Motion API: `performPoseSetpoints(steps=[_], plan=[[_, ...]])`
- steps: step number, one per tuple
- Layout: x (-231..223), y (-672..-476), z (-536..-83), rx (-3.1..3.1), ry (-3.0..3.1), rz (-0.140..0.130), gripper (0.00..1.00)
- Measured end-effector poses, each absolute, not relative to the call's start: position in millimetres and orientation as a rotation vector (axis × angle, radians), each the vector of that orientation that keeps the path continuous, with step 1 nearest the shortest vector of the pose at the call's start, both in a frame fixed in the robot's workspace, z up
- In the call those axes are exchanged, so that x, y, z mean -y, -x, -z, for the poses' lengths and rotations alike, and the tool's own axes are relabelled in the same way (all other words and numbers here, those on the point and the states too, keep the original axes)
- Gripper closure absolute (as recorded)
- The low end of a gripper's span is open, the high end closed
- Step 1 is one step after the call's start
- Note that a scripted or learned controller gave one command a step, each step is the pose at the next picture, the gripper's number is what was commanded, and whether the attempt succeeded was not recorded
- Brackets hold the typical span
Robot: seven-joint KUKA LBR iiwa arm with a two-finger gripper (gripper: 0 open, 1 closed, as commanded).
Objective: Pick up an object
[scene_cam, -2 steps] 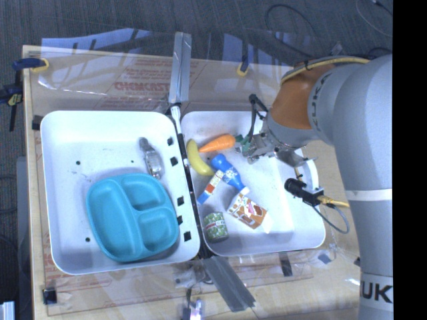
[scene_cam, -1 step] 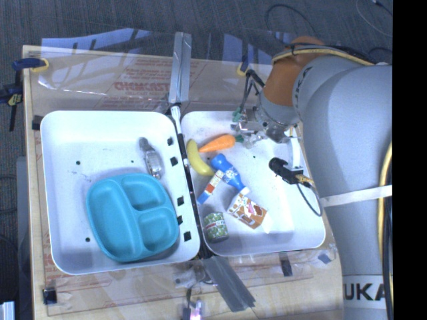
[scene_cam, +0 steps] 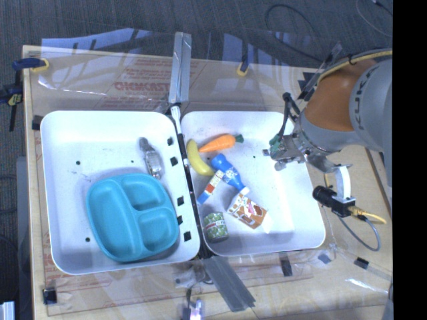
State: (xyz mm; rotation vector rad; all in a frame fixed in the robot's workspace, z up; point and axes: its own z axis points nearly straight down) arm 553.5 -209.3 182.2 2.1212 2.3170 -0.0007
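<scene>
The right bin (scene_cam: 293, 229) holds a yellow banana (scene_cam: 195, 157), an orange carrot (scene_cam: 217, 143), a blue and white bottle (scene_cam: 221, 177), a small printed carton (scene_cam: 247, 211) and a green can (scene_cam: 215, 225). All lie in the bin's left half. My gripper (scene_cam: 280, 155) hangs over the right side of this bin, to the right of the carrot and bottle and apart from them. I see nothing in it. The grey arm with its orange band (scene_cam: 331, 102) reaches in from the right.
In the left bin (scene_cam: 60, 139) lie a blue divided plate (scene_cam: 133, 216) and a small metal object (scene_cam: 152, 159). A central divider (scene_cam: 180, 179) separates the bins. Cables and a black connector (scene_cam: 332, 200) hang beside the right bin's right rim.
</scene>
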Motion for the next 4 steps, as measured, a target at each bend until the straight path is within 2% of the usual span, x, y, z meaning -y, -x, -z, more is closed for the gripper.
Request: performPoseSetpoints(steps=[1, 2, 3, 4], plan=[[210, -620.1, -92, -2.216, -2.227, 0.001, 0.0], [125, -656.4, -92, -2.31, -2.133, 0.006, 0.0], [130, -656.6, -104, -2.307, -2.125, 0.02, 1.0], [74, -657.5, -210, -2.211, -2.23, -0.001, 1.0]])
